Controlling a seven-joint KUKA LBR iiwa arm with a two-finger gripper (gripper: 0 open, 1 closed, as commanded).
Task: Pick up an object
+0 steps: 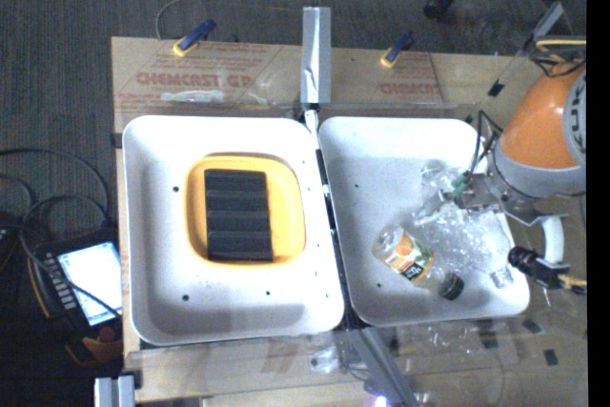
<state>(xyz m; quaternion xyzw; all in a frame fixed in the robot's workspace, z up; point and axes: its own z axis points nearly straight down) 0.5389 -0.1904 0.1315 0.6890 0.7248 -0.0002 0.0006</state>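
Note:
The right bin [381,157] holds a crushed clear plastic bottle [410,254] with an orange and green label and a black cap [450,286], near the front middle. Beside it, toward the right wall, lies a heap of crumpled clear plastic [462,229]. My gripper [464,189] reaches in from the right, under the orange-banded wrist [538,138]. It sits low at the far upper edge of the clear plastic heap. In the left bin [152,205] a yellow tray [195,205] carries a black ridged block [238,214].
A metal post [315,52] stands behind the gap between the bins. Two blue-and-yellow clamps [193,36] [396,50] hold the board at the back. A tablet [86,276] and cables lie on the floor at the left.

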